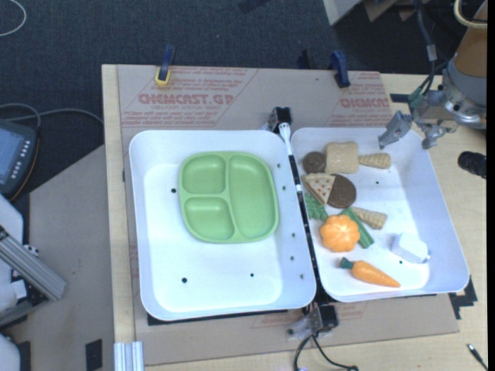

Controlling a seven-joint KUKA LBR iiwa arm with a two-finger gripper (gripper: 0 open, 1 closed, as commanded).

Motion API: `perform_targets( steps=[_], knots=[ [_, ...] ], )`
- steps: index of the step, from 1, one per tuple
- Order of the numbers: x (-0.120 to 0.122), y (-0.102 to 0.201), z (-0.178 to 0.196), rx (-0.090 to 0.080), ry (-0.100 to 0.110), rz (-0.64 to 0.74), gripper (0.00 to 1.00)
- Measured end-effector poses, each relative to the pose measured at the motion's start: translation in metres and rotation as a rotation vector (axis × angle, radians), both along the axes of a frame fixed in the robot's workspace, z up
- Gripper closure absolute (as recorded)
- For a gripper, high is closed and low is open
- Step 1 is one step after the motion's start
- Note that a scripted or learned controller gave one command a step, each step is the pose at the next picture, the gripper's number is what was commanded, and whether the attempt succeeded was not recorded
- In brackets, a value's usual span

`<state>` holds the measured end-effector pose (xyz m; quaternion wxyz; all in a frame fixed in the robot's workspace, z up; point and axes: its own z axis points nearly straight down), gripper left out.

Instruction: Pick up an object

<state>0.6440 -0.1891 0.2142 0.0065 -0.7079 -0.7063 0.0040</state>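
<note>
The right bin (441,207) holds a pile of toy food: a tan block (342,158), a brown disc (314,161), a wafer cone (376,160), a chocolate-dipped wedge (331,189), an orange (339,233), a carrot (371,273) and a small white piece (408,247). My gripper (410,134) hangs over the bin's far right corner, above and to the right of the wafer cone. Its fingers (391,132) are spread open with nothing between them.
A green divided plate (230,197) lies in the left bin (155,253). A black hinge strip (298,199) runs between the two bins. Blue and yellow clamps (164,68) hold the board's far edge. Bare bin floor lies right of the food.
</note>
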Motion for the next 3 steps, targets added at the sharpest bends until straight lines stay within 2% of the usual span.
perform_targets(
  steps=[1, 3],
  knots=[
    [0.003, 0.0, 0.008, -0.003, -0.014, 0.002, 0.0],
    [-0.002, -0.01, -0.091, -0.002, -0.007, 0.001, 0.0]
  ],
)
